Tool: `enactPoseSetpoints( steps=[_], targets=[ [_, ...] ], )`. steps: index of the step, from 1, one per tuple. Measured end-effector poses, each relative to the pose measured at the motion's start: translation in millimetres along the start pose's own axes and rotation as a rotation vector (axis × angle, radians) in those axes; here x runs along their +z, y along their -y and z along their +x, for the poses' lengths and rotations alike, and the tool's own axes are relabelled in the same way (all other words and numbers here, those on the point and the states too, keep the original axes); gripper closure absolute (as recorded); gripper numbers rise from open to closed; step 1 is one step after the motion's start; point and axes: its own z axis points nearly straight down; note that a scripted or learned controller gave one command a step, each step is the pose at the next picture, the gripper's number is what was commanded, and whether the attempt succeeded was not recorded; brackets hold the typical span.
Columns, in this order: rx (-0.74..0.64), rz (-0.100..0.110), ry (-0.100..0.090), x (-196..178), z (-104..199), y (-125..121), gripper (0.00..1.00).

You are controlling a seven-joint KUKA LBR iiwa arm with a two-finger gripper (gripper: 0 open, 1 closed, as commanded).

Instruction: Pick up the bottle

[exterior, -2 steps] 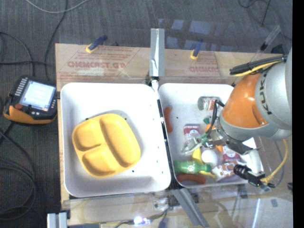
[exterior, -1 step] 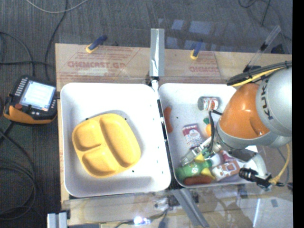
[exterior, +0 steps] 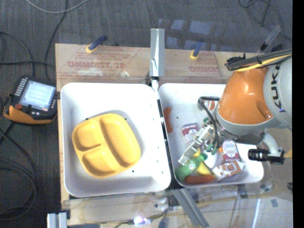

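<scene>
- Crowded into the near corner of the right white bin (exterior: 175, 91), a green plastic bottle (exterior: 188, 167) lies tilted among red-and-white packets (exterior: 230, 151) and an orange sausage-shaped toy (exterior: 199, 179).
- Grey two-finger gripper (exterior: 198, 143) hangs just above that bottle; open or closed, I cannot tell.
- Beside it, the left white bin (exterior: 66, 99) holds a yellow divided plastic tray (exterior: 106, 144), with bare floor around it.

left bin (exterior: 66, 103): yellow divided tray (exterior: 106, 144), tilted | right bin (exterior: 180, 91): red-and-white packets (exterior: 230, 151), possibly sachets; orange-red item (exterior: 199, 179) at the front edge | bench: teach pendant (exterior: 32, 100) far left | yellow clamps (exterior: 96, 43) on board
</scene>
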Motion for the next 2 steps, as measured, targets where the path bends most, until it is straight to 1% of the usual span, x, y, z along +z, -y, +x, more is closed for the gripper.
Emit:
enactPoseSetpoints(
  steps=[1, 2],
  targets=[
    [-0.521, 0.0, -0.001, 0.0, -8.0, 10.0, 0.0],
    [-0.612, 0.001, 0.001, -0.2, -1.7, 1.9, 0.0]
  ],
)
